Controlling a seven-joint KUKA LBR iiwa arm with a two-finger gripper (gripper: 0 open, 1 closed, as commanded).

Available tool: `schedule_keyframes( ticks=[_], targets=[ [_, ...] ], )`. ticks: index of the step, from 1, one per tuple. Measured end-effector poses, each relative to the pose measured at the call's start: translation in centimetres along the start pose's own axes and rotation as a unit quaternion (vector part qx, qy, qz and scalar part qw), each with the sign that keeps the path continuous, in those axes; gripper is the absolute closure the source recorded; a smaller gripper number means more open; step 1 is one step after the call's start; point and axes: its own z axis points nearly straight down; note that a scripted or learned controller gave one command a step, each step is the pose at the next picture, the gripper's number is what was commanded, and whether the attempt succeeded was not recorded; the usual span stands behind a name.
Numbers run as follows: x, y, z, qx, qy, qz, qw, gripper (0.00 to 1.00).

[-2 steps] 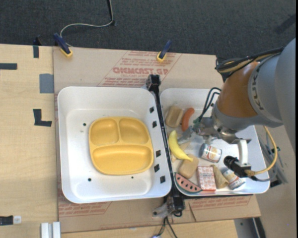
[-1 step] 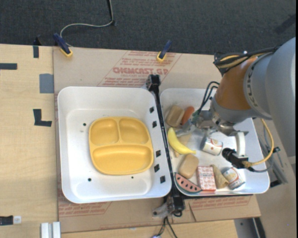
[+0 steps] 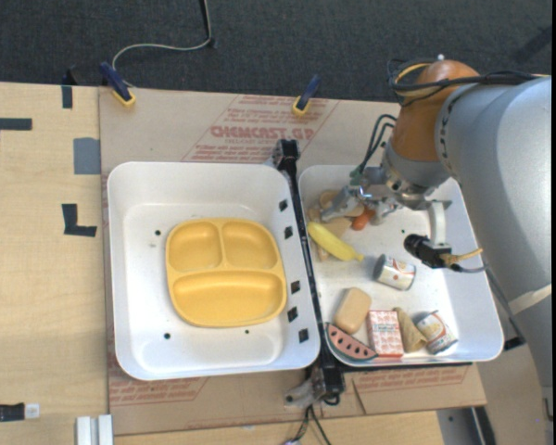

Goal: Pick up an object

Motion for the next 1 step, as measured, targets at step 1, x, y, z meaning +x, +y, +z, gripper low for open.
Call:
schedule_keyframes(
  ticks=[1],
  targets=[
    [0.01,-0.05,-1.08,0.003,0.000,0.000,1.0000,1.00]
  ],
)
